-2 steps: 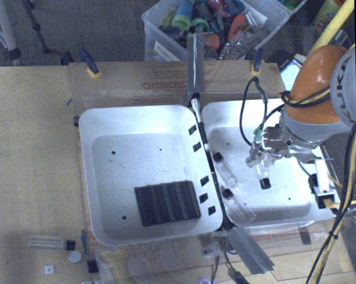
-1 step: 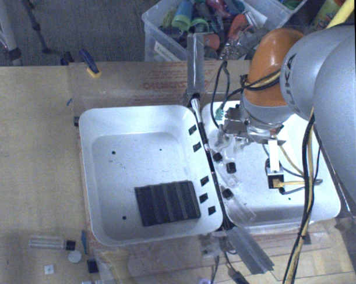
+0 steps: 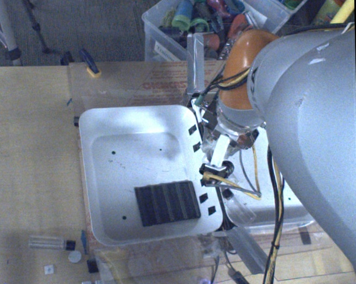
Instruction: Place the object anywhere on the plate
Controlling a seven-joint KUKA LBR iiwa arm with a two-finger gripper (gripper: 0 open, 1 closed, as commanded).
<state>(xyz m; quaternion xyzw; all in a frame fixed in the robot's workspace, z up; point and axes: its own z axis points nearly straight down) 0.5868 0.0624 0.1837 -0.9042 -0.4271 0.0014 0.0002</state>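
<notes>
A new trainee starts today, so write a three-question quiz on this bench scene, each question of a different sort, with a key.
1. True or false: the black ribbed slab lies in the bin at the view's left.
2. Multiple choice: the arm reaches in over A) the middle of the left bin, B) the bin at the view's right, C) the bare bench at far left.
3. Fill in: the band above the wrist is ____.

Key: 1 true; 2 B; 3 orange.
</notes>
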